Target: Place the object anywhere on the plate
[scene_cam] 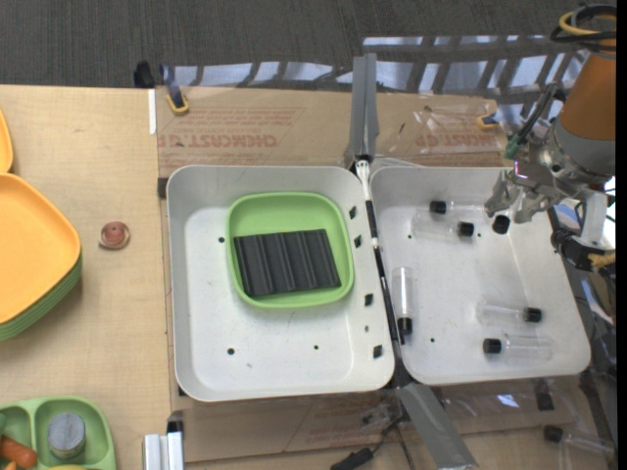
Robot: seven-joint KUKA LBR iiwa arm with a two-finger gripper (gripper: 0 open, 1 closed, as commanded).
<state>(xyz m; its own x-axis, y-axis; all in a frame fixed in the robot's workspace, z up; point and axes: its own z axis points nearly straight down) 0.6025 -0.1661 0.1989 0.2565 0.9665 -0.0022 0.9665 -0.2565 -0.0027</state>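
Arm (593, 106): enters from the upper right of the frame; grey body with an orange band above the wrist.
Hand (517, 204): sits over the upper right part of the right bin, near its back wall. Finger state cannot be told; the tips are blurred and small.
Right bin (549, 365): white, shallow, right half of the frame. Holds several clear vials with black caps.
Vial 1 (403, 300): lies lengthwise along the left wall of the right bin, cap toward the bottom of the frame.
Vial 2 (509, 312): lies crosswise in the lower right part of the bin, cap to the right.
Vial 3 (514, 346): lies just below vial 2, cap to the left.
Caps (464, 229): three more black caps show in the upper part of the bin, left of and just below the hand; their clear bodies are hard to trace.
Left bin (196, 351): white, shallow, centre of the frame, touching the right bin.
Plate (289, 204): green, square with rounded corners, in the upper middle of the left bin. A dark ribbed slab (287, 261) covers its middle.
Tabletop (98, 164): wood surface at left; orange plates (34, 253) stacked at the left edge, a small red knob (115, 233) beside them.
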